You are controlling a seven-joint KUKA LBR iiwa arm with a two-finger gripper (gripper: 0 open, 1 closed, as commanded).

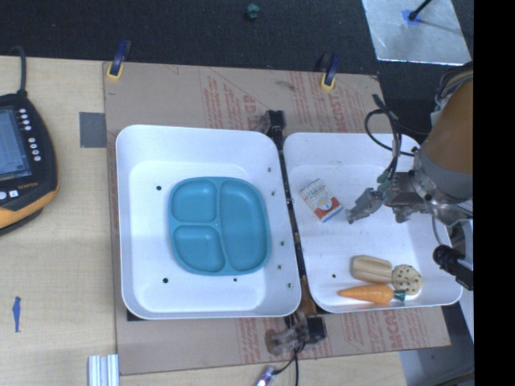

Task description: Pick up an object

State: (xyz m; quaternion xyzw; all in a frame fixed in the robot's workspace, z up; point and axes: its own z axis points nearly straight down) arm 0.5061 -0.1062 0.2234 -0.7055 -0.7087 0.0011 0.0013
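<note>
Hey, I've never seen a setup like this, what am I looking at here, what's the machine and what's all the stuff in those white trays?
One camera looks down at a slant on a bench with two shallow white bins. The robot arm reaches in from the right; its hand hovers over the right bin, with nothing visibly between its fingers. The left bin holds a blue divided plate. The right bin holds a small carton, a toy carrot, a tan bread-like piece and a speckled round piece. A control pendant lies at far left.
</note>
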